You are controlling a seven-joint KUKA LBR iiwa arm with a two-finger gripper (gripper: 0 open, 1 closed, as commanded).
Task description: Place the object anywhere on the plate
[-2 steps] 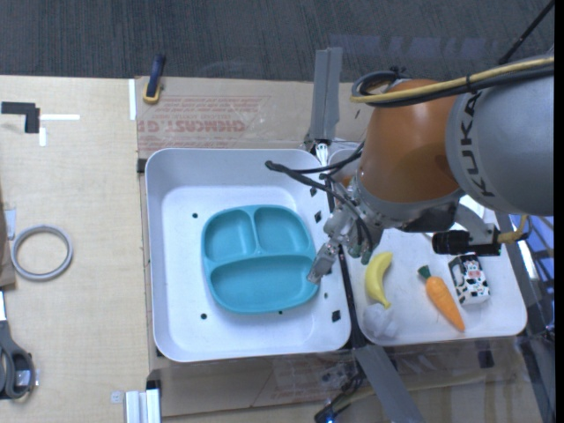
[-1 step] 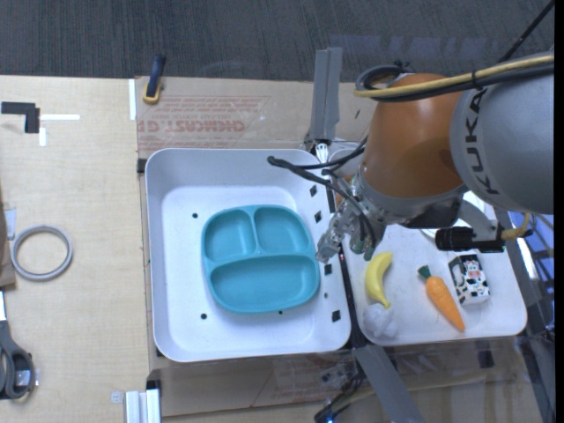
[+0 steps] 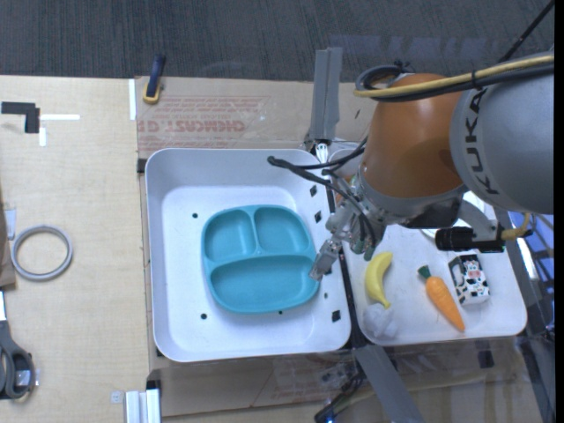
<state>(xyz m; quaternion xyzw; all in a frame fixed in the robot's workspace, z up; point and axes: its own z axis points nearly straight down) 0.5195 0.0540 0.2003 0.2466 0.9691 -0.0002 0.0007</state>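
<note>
We look down on a pale wooden bench, with dark grey carpet beyond its far edge. A sheet of brown cardboard lies on the bench. At the left sit a roll of tape and scissors.

Right bin partly behind arm

Blue three-compartment plate flat in left bin, yellow banana in right bin
</note>
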